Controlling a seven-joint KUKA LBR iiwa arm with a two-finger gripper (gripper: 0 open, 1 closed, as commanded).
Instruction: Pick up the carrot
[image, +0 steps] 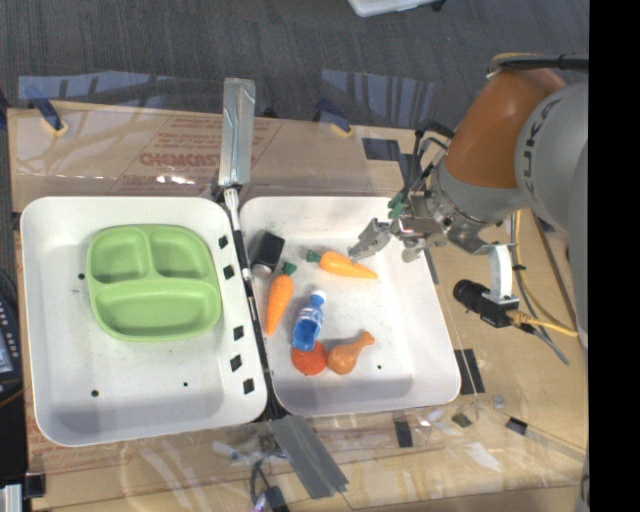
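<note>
The gripper (385, 236) hangs over the right bin (430, 340), near its far right corner. The fingers (366, 241) are apart, and nothing lies between them. One finger reaches down and left, its tip just beside the thick end of a carrot; whether it touches cannot be told. The other finger (412, 250) stands to the right, near the bin's right wall. Behind them the grey wrist and the orange band of the arm (500, 130) lead off to the right.

Two carrots lie in the right bin. The far carrot (344, 264) lies in the far half, near the middle. Its long axis runs almost level across the bin, parallel to the far wall. Its green top points left and its orange body runs right toward the gripper. The near-left carrot (279, 300) lies close to the bin's left wall. Its long axis runs along that wall, green top toward the far side, tip toward the near side.

A black block (268, 249) sits just beyond the second carrot's top. A small bottle (308, 322) with a blue label lies beside that carrot, on its right. A red piece (309, 360) and an orange drumstick-shaped toy (348, 352) lie near the bin's near wall, touching each other.

The left bin (60, 390) carries a green divided tray (155, 280), in its far half.
</note>
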